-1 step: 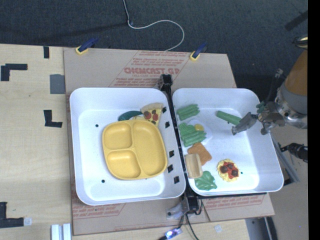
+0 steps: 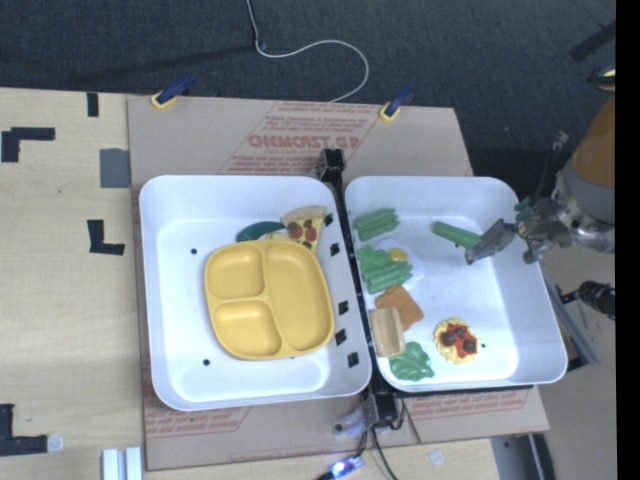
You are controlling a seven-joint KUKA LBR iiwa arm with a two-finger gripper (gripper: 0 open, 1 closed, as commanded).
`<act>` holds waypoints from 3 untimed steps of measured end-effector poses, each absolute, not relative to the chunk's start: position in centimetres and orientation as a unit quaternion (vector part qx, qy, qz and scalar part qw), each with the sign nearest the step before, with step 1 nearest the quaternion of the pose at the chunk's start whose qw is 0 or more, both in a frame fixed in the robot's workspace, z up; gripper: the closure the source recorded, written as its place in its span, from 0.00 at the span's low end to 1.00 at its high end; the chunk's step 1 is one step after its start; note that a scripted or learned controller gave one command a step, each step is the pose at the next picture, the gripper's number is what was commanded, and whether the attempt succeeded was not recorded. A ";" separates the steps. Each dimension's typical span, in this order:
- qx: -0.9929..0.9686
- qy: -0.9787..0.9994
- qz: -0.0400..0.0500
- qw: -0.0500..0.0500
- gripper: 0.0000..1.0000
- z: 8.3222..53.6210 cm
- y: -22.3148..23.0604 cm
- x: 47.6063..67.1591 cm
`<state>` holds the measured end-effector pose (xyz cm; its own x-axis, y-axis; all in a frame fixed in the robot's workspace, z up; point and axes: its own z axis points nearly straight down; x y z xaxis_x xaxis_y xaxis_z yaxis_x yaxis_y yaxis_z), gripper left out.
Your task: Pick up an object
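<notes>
Green leafy toy (image 2: 411, 365) at near rim, pincer (image 2: 508, 238) over right bin (image 2: 520, 298), grip state unclear

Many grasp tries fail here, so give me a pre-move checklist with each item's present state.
1. Gripper sits over the right bin: ok.
2. Nothing between its fingers: ok, none seen.
3. Finger opening: cannot tell from this slant.
4. Nearest target, the green stick piece, lies alone on bare bin floor: ok.
5. Pieces along the right bin's left wall, like the green leafy piece and the orange piece, are crowded and touching: not ok for a clean grasp.
6. Yellow divided plate lies in the left bin, out of the way: ok.
</notes>
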<state>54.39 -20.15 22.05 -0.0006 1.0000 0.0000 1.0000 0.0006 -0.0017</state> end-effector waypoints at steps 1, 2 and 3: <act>-0.707 -0.708 0.002 0.003 0.00 15.7 -19.6 54.5; -0.707 -0.707 0.002 0.003 0.00 10.1 -20.5 54.1; -0.706 -0.708 0.001 0.000 0.00 8.4 -20.4 54.2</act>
<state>54.15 -20.41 8.38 -0.0018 1.0000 -0.0010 1.0000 0.0018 -0.0018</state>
